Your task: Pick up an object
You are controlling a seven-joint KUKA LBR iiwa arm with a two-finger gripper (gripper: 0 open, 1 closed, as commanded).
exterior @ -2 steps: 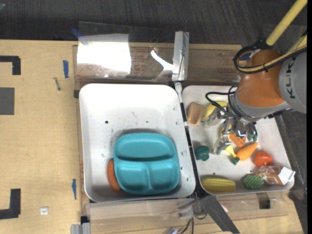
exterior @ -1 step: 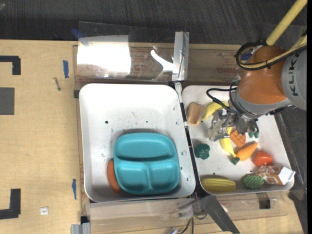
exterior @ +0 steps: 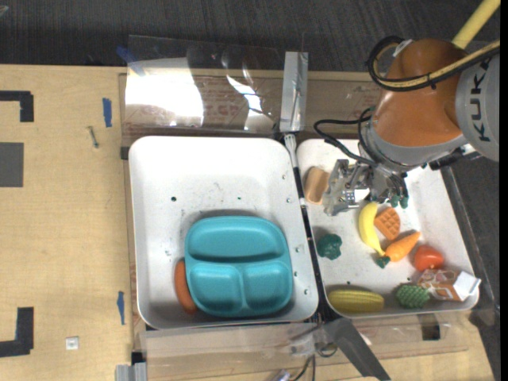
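Two white bins sit on the worktop; the tool [exterior: 349,193] hangs with fingers apart, the banana [exterior: 368,226] just beside, lengthwise toward the camera.

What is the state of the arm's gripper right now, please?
Gripper: low in the right white bin, above the yellow toy banana and beside the tan bread-like piece; open or closed cannot be told, nothing seen held.

White letters "KU", cut off by the frame edge, stand on the grey robot arm [exterior: 481,94]; no other text is readable.
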